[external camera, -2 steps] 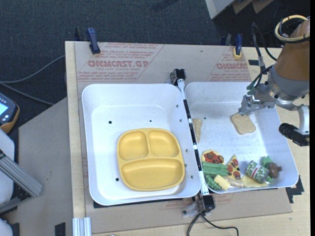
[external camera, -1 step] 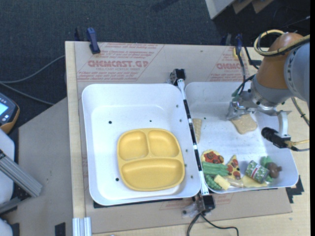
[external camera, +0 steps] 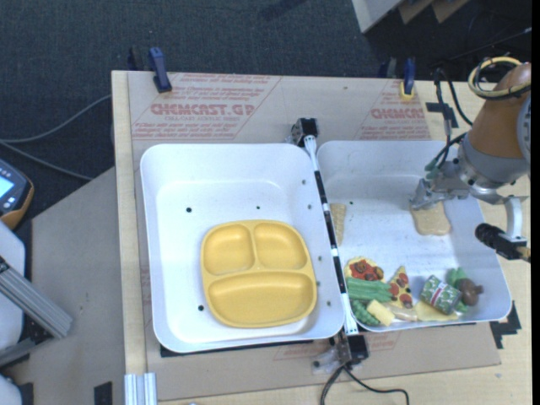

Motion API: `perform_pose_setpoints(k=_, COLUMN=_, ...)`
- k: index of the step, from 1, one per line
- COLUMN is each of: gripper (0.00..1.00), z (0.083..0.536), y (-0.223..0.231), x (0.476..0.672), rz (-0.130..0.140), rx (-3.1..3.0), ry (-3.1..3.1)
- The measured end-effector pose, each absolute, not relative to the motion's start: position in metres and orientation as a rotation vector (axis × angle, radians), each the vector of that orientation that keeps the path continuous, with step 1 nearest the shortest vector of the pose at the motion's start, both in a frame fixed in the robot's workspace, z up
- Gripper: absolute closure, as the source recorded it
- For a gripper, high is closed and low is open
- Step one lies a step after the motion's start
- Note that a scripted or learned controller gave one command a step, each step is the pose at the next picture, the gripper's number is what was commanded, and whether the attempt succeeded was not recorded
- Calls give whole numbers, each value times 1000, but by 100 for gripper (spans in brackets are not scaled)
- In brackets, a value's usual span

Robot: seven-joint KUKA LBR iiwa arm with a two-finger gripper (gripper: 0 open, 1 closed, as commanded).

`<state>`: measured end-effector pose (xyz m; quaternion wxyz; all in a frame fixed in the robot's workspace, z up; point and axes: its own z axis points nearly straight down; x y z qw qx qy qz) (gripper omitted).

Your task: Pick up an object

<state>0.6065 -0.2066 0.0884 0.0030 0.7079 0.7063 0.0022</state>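
While the flat tan bread-slice toy (external camera: 432,221) lies in the right white bin (external camera: 371,169), the gripper (external camera: 432,194) sits just above it, touching or not I cannot tell; toy food pile (external camera: 405,292) nearer, yellow divided plate (external camera: 256,272) left

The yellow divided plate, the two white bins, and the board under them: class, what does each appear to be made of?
Yellow divided plate: probably moulded plastic, with smooth rounded compartments and a soft sheen. White bins: likely thin formed plastic, glossy, with rounded corners. Board: a flat sheet with brown, matte, red-printed paper covering it; the material beneath cannot be told.
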Motion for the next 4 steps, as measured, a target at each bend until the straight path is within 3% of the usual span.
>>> perform_pose_setpoints(k=1, gripper=100, z=89, y=-203, x=603, rz=6, rx=2214, ry=2214)
perform_pose_setpoints(k=2, gripper=0, z=88, y=-201, x=603, rz=7, rx=2215, ry=2218)
perform_pose_setpoints(k=3, gripper=100, z=100, y=-203, x=604, rz=8, rx=2212, ry=2213)
perform_pose_setpoints(k=4, gripper=100, z=88, y=-196, x=594, rz=5, rx=2215, ry=2213)
